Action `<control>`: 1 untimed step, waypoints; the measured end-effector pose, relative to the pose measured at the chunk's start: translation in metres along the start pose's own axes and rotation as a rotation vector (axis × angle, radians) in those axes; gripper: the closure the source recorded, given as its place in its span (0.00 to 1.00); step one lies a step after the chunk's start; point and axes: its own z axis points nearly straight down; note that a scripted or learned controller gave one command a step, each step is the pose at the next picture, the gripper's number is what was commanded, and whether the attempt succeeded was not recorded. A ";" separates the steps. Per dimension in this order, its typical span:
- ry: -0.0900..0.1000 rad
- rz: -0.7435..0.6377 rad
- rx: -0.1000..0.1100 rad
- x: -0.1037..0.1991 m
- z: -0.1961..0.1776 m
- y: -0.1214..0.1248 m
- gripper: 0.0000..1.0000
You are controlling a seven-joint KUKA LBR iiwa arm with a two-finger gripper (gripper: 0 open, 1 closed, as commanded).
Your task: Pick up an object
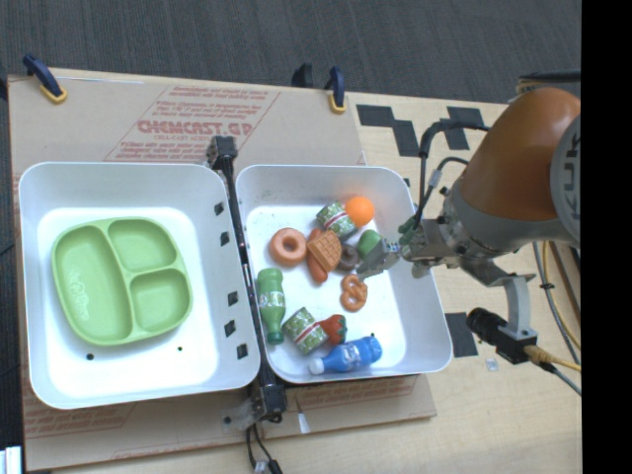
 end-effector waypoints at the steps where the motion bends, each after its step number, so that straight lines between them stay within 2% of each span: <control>1: 0.001 0.000 0.004 -0.055 0.161 -0.005 0.00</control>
